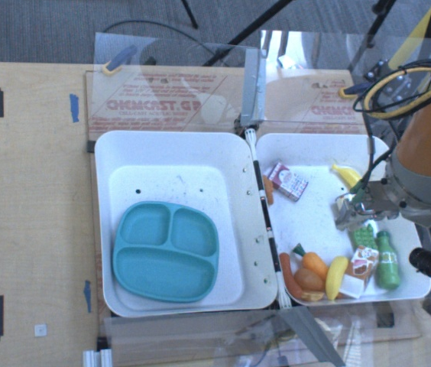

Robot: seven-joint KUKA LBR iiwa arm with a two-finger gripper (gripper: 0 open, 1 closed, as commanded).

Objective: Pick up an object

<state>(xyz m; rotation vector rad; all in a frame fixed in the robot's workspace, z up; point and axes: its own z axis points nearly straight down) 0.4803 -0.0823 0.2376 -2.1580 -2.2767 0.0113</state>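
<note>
Here, the objects lie in the right bin. A red-and-white carton rests near the bin's upper left. A yellow banana lies toward the upper right. Along the near wall sit a carrot, a second banana, a red sausage, a small printed box and a green bottle, packed close together. The hand hangs over the right side of this bin, just above the green bottle and below the upper banana. Whether the hand is open or closed cannot be determined, and nothing is visibly gripped. The arm enters from the right. The left bin holds a teal divided plate. Both bins stand on the table.
</note>
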